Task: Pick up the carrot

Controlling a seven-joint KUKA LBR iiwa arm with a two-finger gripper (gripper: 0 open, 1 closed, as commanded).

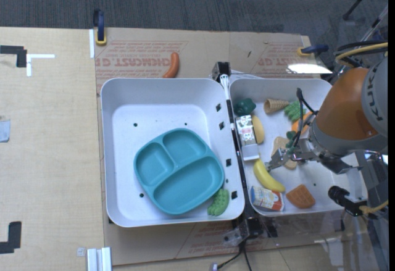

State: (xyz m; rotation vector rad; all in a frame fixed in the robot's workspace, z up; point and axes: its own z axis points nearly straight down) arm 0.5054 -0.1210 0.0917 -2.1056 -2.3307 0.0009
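Hovering my gripper [276,162] low in the right bin [321,209], just above the banana [268,177]; I cannot tell its state. Carrot [302,123] lies beside the arm [345,112].

The grey arm with its orange band reaches in from the right, and the gripper [276,160] points to the left, low down.

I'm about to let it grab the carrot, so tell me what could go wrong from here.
1. The carrot is mostly hidden behind the arm, wedged by a green item, so the grab may catch the wrong thing.
2. The claw sits low among crowded toys, near the banana and well short of the carrot; moving across could shove them.
3. The right bin is packed, so a slip could knock pieces around.
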